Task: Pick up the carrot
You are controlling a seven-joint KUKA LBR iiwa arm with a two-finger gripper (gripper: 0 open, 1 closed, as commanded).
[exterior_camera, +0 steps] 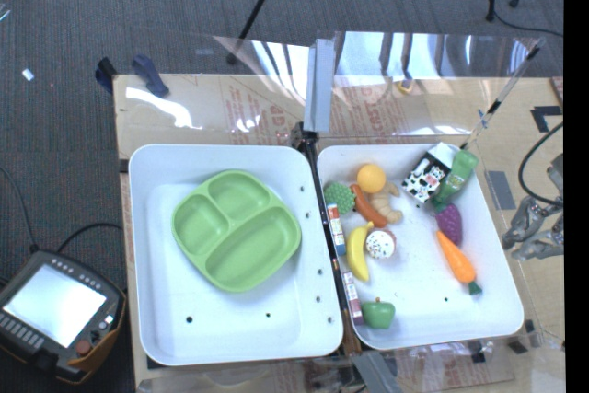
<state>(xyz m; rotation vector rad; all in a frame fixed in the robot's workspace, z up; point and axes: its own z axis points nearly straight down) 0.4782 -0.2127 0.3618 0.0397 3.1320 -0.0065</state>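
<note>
The carrot (456, 259) is orange with a small green end and lies slantwise near the right wall of the right bin (502, 313). A purple toy vegetable (449, 222) lies just above it. My gripper (538, 231) hangs outside the right bin, past its right rim, to the right of the carrot and slightly higher in the view. It is well apart from the carrot and nothing shows in it.
The right bin also holds a green bottle (457, 177), a cow-print carton (425, 178), an orange (371, 177), a banana (357, 253), a cupcake (380, 244) and a green pepper (378, 315). A green divided plate (237, 228) lies in the left bin (156, 327).
</note>
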